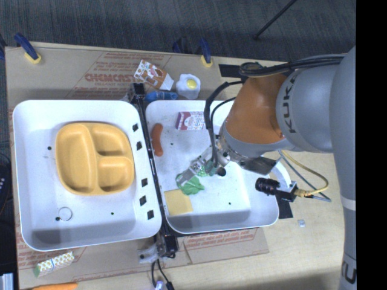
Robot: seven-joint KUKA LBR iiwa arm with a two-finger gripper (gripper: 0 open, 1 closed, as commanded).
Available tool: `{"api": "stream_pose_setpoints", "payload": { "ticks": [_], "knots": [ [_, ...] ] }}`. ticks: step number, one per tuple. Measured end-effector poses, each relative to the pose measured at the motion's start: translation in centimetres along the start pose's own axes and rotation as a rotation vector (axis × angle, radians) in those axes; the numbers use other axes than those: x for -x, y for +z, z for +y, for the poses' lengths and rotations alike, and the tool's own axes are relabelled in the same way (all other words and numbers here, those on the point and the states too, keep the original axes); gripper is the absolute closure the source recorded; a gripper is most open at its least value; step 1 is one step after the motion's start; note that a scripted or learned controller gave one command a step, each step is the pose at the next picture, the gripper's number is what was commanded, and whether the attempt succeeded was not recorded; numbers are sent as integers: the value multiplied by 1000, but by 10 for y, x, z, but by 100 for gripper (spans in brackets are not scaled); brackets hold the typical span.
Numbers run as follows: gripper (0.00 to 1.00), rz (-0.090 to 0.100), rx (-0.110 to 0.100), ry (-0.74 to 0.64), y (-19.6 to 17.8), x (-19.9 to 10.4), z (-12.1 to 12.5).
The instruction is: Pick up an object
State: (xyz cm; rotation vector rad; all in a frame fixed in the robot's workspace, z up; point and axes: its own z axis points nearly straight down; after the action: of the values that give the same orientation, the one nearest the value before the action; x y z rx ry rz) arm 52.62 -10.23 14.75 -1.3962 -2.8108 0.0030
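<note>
In right bin (pixel 242 213), one hotdog (pixel 157 139), one carton (pixel 190 121)

Even, fairly bright overhead light; the white bins (pixel 24 162) left of the gripper (pixel 202 167) are nearly blown out, with soft grey shadow along their near walls. The picture is soft and slightly grainy, and the dark floor (pixel 121 11) beyond the gripper stays dim.

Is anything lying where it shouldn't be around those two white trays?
Yes: a small carton and a yellow-and-white item lie on the cardboard behind the bins, and a wrapped packet lies in front of the left bin.
</note>
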Motion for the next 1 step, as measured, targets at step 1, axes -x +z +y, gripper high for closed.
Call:
{"api": "stream_pose_setpoints", "payload": {
  "ticks": [1],
  "knots": [
    [0, 1, 0, -22, 56, 6, 13]
  ]
}}
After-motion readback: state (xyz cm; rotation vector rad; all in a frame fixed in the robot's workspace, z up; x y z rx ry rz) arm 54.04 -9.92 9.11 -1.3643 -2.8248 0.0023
